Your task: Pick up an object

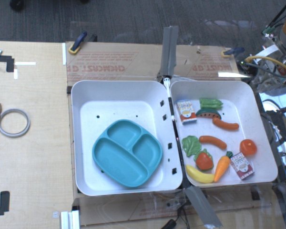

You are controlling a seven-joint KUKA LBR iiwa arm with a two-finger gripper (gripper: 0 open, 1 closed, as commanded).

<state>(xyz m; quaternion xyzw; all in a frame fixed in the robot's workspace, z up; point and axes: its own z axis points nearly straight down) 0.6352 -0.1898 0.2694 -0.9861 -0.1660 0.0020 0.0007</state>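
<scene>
The right white bin (257, 104) holds several toy foods. At its back lie a small carton (186, 111), a green pepper (210, 102) and a watermelon slice (208, 113). Two sausages (225, 124) (212, 140) lie in the middle. A tomato (248, 147) and a second carton (241, 166) sit at the right. Lettuce (191, 145), a strawberry (204, 161), a carrot (221, 168) and a banana (199, 174) crowd the front. The left bin (81, 109) holds a teal divided plate (127, 151).
A roll of tape (12, 122) lies on the wooden table to the left. Cardboard (119, 61) lies behind the bins with a blue clamp (78, 42) on it. Cables and hardware (269, 63) cluster at the back right.
</scene>
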